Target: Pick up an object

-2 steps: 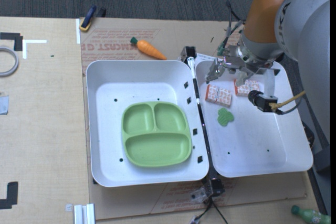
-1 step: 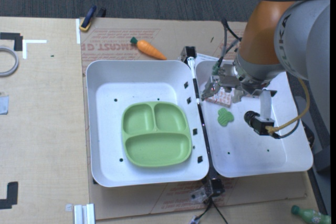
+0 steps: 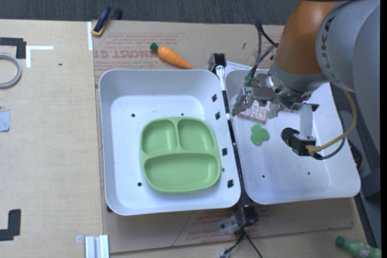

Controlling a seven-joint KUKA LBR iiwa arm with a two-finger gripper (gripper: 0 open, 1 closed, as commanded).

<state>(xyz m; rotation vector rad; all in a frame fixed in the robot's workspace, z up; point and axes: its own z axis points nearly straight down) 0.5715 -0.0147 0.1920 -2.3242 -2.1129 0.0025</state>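
The gripper (image 3: 254, 104) hangs low over the right bin (image 3: 302, 184), near its upper left corner; whether it grips anything I cannot tell. A small pinkish patterned item (image 3: 259, 112) lies directly beneath it, and just below that sits a small green object (image 3: 260, 135) on the bin floor. The left bin (image 3: 121, 99) holds a green divided plate (image 3: 179, 154). Behind the bins a toy carrot (image 3: 171, 55) rests on the cardboard sheet (image 3: 139, 45), whose red printing appears mirrored and is not legible. A blue-and-yellow tool (image 3: 101, 21) lies at the sheet's far corner on the table (image 3: 48, 142).
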